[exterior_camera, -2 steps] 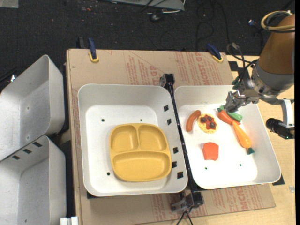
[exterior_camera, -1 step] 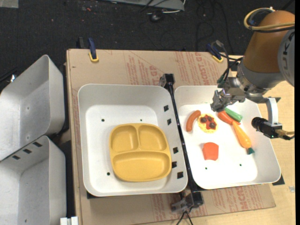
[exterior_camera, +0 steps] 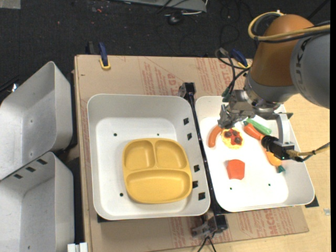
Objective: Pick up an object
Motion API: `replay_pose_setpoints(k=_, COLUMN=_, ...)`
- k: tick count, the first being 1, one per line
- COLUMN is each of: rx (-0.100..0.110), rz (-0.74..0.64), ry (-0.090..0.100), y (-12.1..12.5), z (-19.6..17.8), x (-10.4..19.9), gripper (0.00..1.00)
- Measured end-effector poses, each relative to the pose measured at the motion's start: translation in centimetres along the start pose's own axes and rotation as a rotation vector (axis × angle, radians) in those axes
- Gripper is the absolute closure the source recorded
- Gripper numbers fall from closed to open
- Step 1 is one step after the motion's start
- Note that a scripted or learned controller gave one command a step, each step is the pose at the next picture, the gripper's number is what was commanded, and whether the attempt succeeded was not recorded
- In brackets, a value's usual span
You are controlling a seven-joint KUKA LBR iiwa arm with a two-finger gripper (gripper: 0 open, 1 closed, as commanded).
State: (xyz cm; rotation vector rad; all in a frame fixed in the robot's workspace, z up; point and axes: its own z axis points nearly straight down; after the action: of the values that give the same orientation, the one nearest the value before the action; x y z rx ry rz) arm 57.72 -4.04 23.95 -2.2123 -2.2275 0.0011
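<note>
My gripper [exterior_camera: 229, 121] hangs low over the far part of the right bin [exterior_camera: 252, 196], just above a small yellow pizza slice toy [exterior_camera: 232, 138]. An orange sausage-shaped piece [exterior_camera: 214, 136] lies just left of the gripper. To its right are a toy carrot [exterior_camera: 254, 132] with a green piece [exterior_camera: 261, 126] beside it, and another carrot [exterior_camera: 273, 155] near the bin's right wall. A red-orange wedge [exterior_camera: 235, 169] lies in the bin's middle. Nothing shows between the fingers.
The left bin [exterior_camera: 105, 114] holds a yellow divided plate [exterior_camera: 156, 170]. A black divider [exterior_camera: 197, 140] runs between the two bins. Grey bins [exterior_camera: 31, 140] stand off the bench at the left. The near half of the right bin is bare white floor.
</note>
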Motion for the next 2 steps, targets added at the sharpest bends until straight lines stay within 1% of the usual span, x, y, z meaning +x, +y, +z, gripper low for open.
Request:
replay_pose_setpoints(k=1, rx=0.0, rz=0.0, ry=0.0, y=0.1, z=1.0, x=4.8, gripper=1.0)
replay_pose_setpoints(k=2, rx=-0.003, rz=-0.001, ry=0.0, y=1.1, z=1.4, x=9.3, gripper=1.0)
